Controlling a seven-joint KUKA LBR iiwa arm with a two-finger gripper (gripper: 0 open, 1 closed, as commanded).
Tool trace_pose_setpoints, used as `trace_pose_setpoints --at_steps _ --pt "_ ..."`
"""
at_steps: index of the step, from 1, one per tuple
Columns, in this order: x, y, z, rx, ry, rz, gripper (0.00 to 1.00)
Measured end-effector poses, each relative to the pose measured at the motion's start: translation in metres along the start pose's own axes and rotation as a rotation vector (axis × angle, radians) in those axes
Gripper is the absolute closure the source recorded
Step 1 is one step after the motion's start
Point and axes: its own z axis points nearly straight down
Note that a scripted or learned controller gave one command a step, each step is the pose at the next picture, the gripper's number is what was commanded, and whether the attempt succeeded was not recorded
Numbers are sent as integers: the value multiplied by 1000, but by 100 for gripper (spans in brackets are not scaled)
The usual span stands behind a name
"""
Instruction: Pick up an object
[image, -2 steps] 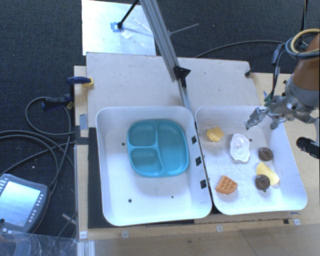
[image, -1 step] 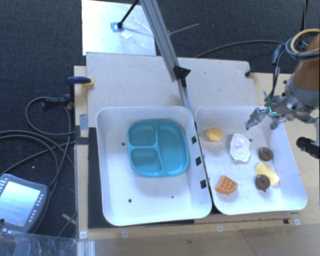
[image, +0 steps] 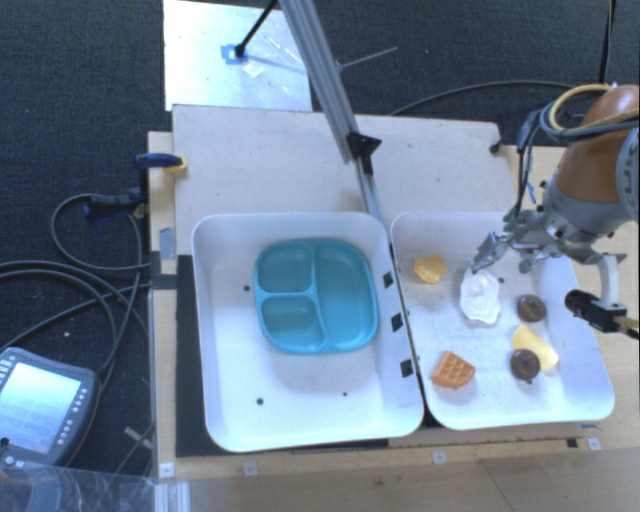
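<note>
The right bin holds several small items. They are a yellow piece, a white lump, a brown ring, a pale yellow chunk, a dark brown round piece and an orange waffle. My gripper hangs over the back of this bin, just above and behind the white lump. Nothing shows in its grasp.
A teal divided plate lies in the left bin. A slanted metal pole crosses the back of the bench down to the wall between the bins. Cables and a pendant lie on the floor at left.
</note>
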Motion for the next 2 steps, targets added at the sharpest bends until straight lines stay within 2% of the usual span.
trace_pose_setpoints --at_steps 1,2 --pt "4 0 63 2 0 2 0" --pt "4 0 80 -2 -1 6 0"
